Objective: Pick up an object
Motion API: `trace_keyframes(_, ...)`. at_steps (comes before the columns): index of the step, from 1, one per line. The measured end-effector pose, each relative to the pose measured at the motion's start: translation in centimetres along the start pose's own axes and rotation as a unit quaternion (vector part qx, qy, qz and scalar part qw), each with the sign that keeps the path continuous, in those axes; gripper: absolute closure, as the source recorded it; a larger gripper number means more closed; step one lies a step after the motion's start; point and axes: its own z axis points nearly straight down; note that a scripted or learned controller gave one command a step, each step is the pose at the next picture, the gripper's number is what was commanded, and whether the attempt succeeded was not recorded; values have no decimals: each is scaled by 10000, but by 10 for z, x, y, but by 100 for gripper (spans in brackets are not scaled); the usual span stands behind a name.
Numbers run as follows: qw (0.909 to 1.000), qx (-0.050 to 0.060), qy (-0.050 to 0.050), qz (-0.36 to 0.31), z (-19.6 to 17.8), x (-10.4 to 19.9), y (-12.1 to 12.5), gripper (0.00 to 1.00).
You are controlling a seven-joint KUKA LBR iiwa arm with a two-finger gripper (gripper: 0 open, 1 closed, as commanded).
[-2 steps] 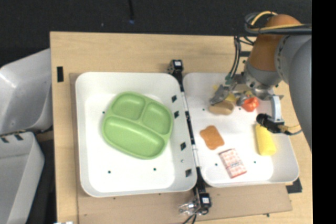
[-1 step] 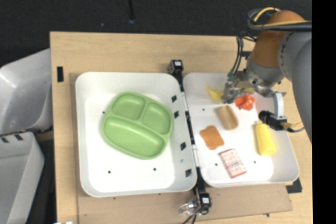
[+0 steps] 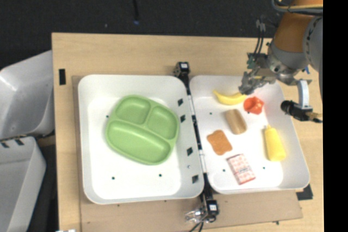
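Hovering pincer (image 3: 248, 86) just above banana (image 3: 229, 97).

A single fixed camera looks down on the surface (image 3: 136, 51) from above at a slant. It sits far enough back to take in both white bins side by side, the left bin (image 3: 87, 133) and the right bin (image 3: 293, 165), with dark floor beyond the far edge. The arm (image 3: 291, 30) enters from the picture's right side.
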Motion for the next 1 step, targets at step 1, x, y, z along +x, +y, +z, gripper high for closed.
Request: trace_keyframes(1,10000,6,2,-19,-41,-2,2,100)
